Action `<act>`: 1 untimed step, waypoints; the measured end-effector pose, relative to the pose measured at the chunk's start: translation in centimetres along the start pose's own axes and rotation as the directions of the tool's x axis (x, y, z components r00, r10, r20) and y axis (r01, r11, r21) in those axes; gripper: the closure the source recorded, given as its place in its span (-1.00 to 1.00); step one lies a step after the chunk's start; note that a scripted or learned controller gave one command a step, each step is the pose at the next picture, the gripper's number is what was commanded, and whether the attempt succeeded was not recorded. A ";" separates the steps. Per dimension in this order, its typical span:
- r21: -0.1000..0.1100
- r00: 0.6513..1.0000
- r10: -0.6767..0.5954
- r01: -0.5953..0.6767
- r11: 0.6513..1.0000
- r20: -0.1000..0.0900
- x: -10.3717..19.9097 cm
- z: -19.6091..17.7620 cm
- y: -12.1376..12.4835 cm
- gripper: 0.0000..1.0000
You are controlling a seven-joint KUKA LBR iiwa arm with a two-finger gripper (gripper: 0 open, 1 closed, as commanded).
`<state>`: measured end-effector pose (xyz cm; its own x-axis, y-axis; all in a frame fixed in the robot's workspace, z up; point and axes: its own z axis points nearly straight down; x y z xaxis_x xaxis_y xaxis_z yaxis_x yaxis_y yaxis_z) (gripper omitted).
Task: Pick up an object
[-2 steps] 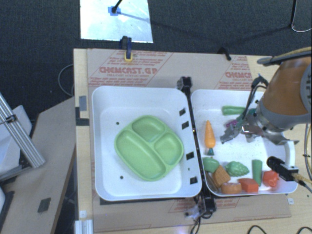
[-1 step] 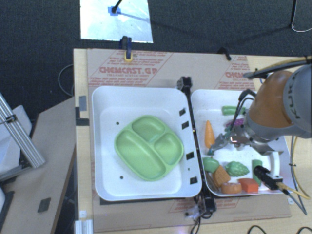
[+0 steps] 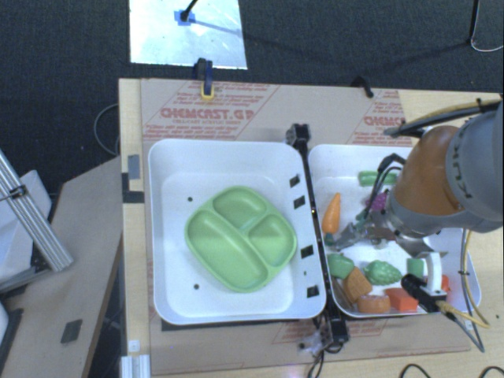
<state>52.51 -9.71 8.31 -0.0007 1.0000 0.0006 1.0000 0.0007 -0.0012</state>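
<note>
From above, two shallow white plastic bins sit side by side on a bench covered with printed cardboard. The left bin [image 3: 169, 203] holds a pale green divided plastic plate [image 3: 240, 239] lying flat near its middle. The right bin [image 3: 323, 160] holds a clutter of toy food: an orange plastic carrot [image 3: 331, 213] near its left wall, a small green piece [image 3: 368, 178] at the far side, a purple piece [image 3: 379, 203] partly hidden by the arm, and along the near edge a round green piece [image 3: 340, 266], a green leafy piece [image 3: 383, 272], an orange wedge [image 3: 357, 283] and red-orange pieces [image 3: 402, 300]. The grey arm with its orange band [image 3: 429, 176] reaches in from the right over this bin. The gripper [image 3: 346, 237] hangs low beside the carrot, above the near pieces; whether it is spread or closed, or has hold of anything, cannot be told.
</note>
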 end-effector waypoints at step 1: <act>-0.003 1.000 0.000 0.000 1.000 0.000 0.0 -1.2 0.1 1.00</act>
<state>52.60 -9.73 9.49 -0.0010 1.0000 0.0004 1.0000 0.0010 0.0017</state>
